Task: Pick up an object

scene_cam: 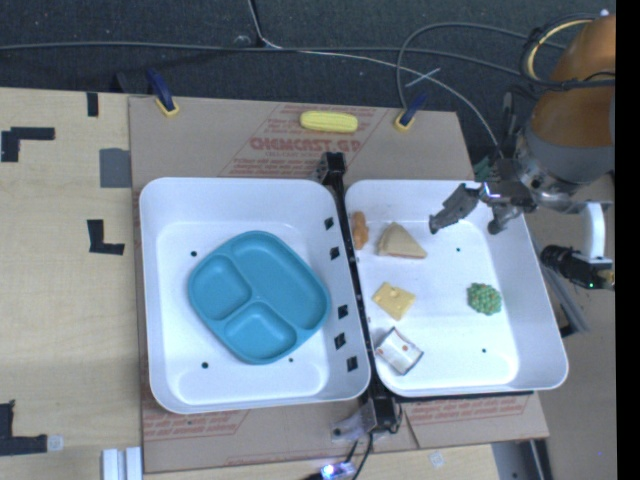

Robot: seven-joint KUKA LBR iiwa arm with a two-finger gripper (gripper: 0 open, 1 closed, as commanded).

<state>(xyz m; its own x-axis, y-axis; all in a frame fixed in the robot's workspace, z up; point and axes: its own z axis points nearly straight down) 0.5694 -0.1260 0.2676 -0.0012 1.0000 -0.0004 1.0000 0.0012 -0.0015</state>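
Gripper (472, 213) is seen hanging over the top-right part of the right bin (530, 368), fingers spread apart and nothing held between them. Candidate objects are all scattered in that bin: a pale wedge (402, 241) just left of the fingertips, a small orange piece (359, 230) against the divider, a yellow cheese-like block (393, 300), a green clump (484, 298) and a small white packet (398, 351) near the front. A blue sectioned tray (258, 295) is sat in the left bin (160, 268).

Risk-wise, nothing is lined up under the fingers, so a straight drop would probably be closed on bare plastic. The wedge's sloped faces could probably get squeezed out sideways too.

Red printing is visible on the cardboard (220, 133) behind the bins, but it can't be read reliably.
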